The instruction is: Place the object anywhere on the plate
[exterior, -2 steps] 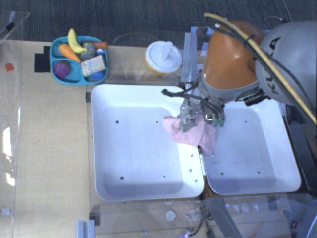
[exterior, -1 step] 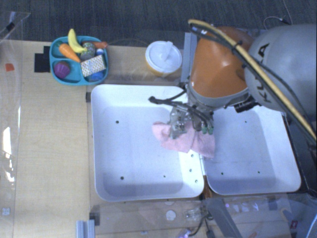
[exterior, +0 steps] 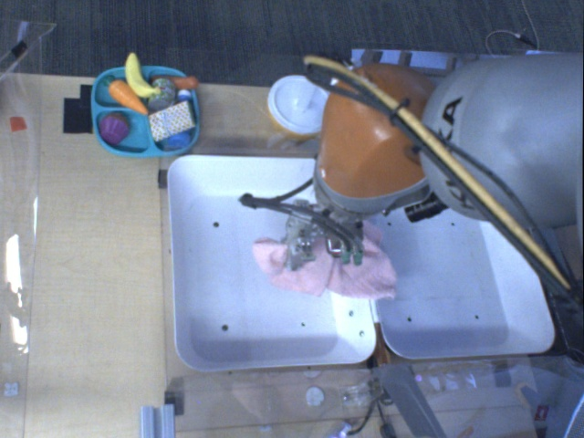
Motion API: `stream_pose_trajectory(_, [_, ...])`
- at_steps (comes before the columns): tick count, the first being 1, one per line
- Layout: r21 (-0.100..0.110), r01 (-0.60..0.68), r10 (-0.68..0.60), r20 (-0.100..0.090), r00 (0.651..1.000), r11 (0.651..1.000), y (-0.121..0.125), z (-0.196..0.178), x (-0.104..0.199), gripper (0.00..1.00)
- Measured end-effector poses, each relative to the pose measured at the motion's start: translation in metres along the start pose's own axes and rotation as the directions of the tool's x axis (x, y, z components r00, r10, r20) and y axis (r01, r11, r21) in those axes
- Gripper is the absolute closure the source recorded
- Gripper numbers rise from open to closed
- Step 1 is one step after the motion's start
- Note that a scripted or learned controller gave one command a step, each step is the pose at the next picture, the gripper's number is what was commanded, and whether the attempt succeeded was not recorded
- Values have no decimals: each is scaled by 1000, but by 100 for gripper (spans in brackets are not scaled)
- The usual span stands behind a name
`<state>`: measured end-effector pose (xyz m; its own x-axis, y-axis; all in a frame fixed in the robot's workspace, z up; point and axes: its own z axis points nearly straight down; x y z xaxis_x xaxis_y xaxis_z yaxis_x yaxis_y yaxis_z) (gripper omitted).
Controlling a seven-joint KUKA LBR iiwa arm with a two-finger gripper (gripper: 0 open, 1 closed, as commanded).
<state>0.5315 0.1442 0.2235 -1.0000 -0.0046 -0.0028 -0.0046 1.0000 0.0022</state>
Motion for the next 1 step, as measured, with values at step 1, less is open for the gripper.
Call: stream_pose_trajectory(1, [0,0,0,0,1000,1000,0,0,0,0])
